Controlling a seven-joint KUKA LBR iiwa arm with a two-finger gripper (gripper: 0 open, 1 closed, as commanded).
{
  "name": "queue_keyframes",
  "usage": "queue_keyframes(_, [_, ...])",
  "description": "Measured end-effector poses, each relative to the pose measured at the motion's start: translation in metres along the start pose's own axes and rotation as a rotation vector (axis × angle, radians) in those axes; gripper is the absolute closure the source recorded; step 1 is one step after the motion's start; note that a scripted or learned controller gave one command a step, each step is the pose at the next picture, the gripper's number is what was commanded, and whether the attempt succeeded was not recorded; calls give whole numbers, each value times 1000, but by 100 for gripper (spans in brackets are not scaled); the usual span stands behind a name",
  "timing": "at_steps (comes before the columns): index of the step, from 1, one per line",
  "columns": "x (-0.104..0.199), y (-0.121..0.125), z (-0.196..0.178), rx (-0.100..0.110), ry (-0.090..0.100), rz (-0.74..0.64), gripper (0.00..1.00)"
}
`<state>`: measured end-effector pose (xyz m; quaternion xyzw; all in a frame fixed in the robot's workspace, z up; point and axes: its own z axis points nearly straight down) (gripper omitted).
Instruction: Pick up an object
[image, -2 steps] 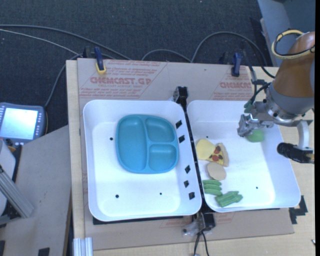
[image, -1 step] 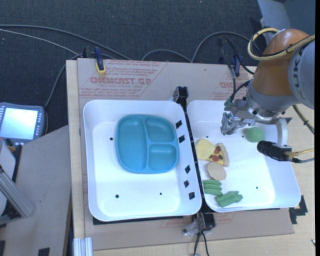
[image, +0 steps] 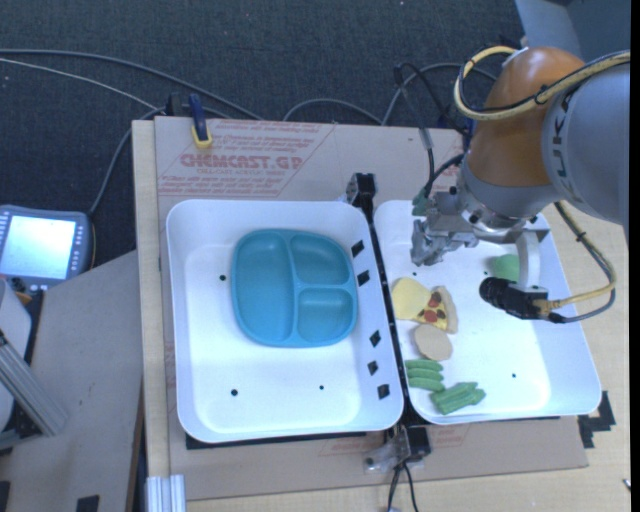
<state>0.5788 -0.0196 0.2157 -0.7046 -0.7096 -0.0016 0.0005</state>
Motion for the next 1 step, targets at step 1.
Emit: queue_keyframes(1, [57, 0, -13, 0, 0, 0, 100])
